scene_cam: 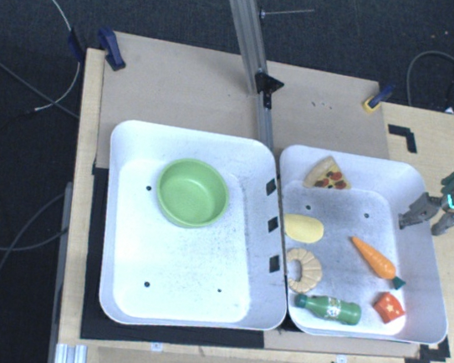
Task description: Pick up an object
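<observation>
Right bin is crowded along its near and left sides; its centre and far-right stay open.

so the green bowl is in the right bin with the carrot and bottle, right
Not quite. The camera view shows the green bowl alone in the left bin. The carrot and bottle do lie in the right bin.

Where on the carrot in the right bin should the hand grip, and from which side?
Probably across the carrot's thick orange middle, coming straight down from above. It lies flat and slanted, green tip toward the lower right, with bare bin floor on both long sides, so the fingers would best close across its width.
</observation>
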Tool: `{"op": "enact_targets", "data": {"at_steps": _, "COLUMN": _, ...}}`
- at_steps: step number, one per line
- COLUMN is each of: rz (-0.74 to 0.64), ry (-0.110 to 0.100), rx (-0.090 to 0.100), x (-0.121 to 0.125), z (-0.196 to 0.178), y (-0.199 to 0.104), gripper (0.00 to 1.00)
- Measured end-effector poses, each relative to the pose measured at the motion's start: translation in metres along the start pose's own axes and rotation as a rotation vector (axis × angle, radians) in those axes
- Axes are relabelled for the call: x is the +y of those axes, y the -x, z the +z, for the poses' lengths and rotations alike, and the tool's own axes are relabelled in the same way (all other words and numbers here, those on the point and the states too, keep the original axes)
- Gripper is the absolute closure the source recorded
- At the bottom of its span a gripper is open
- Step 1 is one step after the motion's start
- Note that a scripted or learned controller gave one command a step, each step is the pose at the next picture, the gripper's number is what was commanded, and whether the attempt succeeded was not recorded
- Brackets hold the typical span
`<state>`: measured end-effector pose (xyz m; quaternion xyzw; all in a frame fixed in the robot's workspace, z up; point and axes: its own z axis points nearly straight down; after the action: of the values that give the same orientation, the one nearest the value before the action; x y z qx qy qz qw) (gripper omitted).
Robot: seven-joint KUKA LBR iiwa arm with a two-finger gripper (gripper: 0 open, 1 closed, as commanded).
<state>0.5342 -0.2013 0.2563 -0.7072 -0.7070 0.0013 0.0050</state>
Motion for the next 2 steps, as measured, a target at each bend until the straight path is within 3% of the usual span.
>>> {"op": "enact_targets", "data": {"at_steps": 1, "rz": -0.001, "ry": 0.005, "rx": -0.001, "x": 0.001, "z": -0.003, "y": 0.000, "gripper": 0.00}}
{"op": "enact_targets", "data": {"at_steps": 2, "rz": 0.000, "ry": -0.003, "rx": 0.001, "x": -0.003, "z": 0.043, "y": -0.006, "gripper": 0.00}}
